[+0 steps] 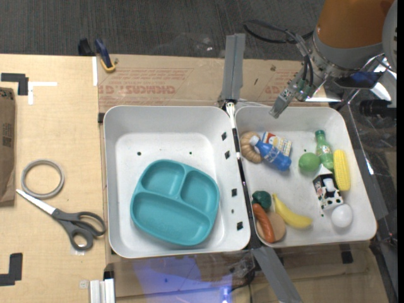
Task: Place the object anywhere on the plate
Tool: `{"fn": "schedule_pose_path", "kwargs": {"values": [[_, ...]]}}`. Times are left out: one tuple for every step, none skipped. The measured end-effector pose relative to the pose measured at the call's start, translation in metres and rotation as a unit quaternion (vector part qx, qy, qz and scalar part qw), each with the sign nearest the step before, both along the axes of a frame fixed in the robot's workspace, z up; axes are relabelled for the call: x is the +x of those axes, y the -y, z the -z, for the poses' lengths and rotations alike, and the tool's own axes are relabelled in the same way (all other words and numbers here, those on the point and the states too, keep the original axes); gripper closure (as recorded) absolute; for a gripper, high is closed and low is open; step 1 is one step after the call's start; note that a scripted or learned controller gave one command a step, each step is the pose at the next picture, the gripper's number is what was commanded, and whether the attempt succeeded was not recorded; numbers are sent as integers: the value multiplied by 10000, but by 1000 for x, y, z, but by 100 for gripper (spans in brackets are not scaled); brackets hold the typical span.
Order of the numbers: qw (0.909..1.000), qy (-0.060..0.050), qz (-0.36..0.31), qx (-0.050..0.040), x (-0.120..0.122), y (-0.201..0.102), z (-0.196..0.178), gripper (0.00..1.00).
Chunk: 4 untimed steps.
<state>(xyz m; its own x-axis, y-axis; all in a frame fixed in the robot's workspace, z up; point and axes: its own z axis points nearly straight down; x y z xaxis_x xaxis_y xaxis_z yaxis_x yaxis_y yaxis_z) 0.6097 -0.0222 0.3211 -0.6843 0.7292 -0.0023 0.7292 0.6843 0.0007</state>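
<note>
Over the back rim of the right bin point(353, 232), the tool point(287, 100) is hanging above the toys, not touching any of them. Nothing is sitting between its tips; whether it's released or clenched I cannot tell from this slant.

Left bin point(120, 169) is carrying the teal plate point(175, 201), three compartments, lying flat and a bit skewed toward the front.

Candidates are all lying in the right bin:
- blue and white bottle point(273, 150), closest to the tool, lying on its side and touching a tan shell-like toy point(250, 145)
- banana point(290, 212) at the front, beside a carrot point(263, 223) and a dark green piece point(262, 199)
- corn cob point(341, 169), green ball point(308, 162), small green bottle point(323, 145), cow-print carton point(327, 191), white egg point(341, 216) along the right side

Task isn't naming which one. I'm guessing the blue and white bottle, going by proximity.

Handling, my read: hollow plastic play food, so light, stiff, smooth. Round body is likely rolling or squirting out if pinched off-centre. I'd be closing across the mid-body, jaws square to its long axis, and keeping clear of the tan toy. The neighbour touching it is the main risk, either nudged or caught along with it.
</note>
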Motion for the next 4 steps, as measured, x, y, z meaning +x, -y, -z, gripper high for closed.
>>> {"fn": "schedule_pose_path", "kwargs": {"values": [[9694, -2, -2456, 0, -38, -28, -18, 100], [9940, -9, -1098, 1, -97, -49, -45, 100], [9940, -9, -1095, 1, -97, -49, -45, 0], [9939, 1, -1099, -5, -95, -49, -54, 100]]}}
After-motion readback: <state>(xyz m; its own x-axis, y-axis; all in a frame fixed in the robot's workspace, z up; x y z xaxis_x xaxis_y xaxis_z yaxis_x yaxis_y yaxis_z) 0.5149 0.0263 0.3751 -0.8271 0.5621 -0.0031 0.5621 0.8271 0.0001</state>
